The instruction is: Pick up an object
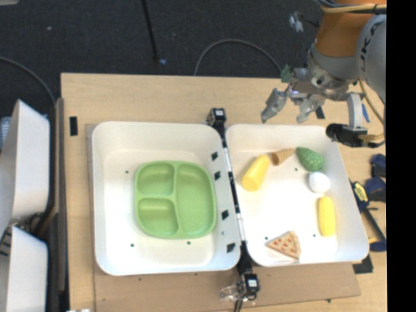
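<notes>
Six objects [255, 173] in right bin [348, 239]; one green tray [175, 198] left; gripper [290, 108] open, empty.

This is a robotics lab. A plywood bench [162, 96] stands on dark carpet [78, 25] crossed by loose cables [227, 47], and clamps [217, 117] pin two white bins [104, 174] together at their shared edge. A grey and orange arm [344, 25] reaches over the bench's far right corner.
</notes>
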Robot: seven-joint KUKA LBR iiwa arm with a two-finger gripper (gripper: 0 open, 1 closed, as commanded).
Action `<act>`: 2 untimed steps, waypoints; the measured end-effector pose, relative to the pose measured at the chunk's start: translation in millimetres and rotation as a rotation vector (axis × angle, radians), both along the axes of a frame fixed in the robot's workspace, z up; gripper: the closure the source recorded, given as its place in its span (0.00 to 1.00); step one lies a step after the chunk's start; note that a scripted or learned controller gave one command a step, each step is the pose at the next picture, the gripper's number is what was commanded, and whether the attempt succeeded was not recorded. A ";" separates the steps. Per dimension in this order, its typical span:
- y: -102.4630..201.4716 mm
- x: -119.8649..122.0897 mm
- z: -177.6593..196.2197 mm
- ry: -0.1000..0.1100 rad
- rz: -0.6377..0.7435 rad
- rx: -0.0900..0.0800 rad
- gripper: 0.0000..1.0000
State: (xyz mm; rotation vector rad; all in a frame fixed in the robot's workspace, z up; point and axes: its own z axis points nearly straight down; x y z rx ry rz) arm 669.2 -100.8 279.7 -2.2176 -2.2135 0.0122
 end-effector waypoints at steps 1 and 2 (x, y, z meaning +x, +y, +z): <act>0.4 1.6 8.9 -0.013 0.001 0.000 0.00; -1.9 -0.4 -33.1 -0.010 0.001 -0.003 0.00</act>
